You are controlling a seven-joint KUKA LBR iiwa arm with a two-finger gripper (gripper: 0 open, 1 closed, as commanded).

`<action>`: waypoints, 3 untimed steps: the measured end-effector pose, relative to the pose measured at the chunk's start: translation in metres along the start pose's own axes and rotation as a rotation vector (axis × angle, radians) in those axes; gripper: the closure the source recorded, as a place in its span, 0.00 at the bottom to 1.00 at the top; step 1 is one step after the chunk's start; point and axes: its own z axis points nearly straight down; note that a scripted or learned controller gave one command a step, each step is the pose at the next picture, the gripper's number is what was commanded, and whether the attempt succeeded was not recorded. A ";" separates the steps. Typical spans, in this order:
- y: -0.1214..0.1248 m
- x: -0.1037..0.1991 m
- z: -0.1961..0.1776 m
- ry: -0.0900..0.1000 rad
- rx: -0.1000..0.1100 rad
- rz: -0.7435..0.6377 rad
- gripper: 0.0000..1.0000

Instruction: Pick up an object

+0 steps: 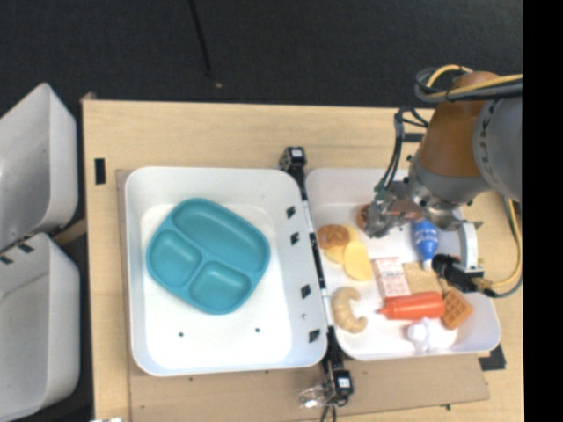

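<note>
The right bin (347,183) holds several toy foods: a round bun (333,237), a pale yellow piece (356,261), a croissant (348,309), a pink-and-white packet (389,277), an orange carrot-like stick (413,306), a waffle (456,309), a blue bottle (426,240) and a white lump (425,336). My gripper (380,219) hangs low over the bin's upper middle, just right of the bun and left of the blue bottle. A brown item (364,213) peeks out beside it.
The left bin (134,236) holds a teal divided plate (208,254). Black clips (293,158) sit along the divider between the bins. The grey arm with its orange band (453,143) and cables covers the right bin's upper right corner.
</note>
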 end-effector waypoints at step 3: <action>0.032 0.039 -0.055 0.002 0.005 -0.009 1.00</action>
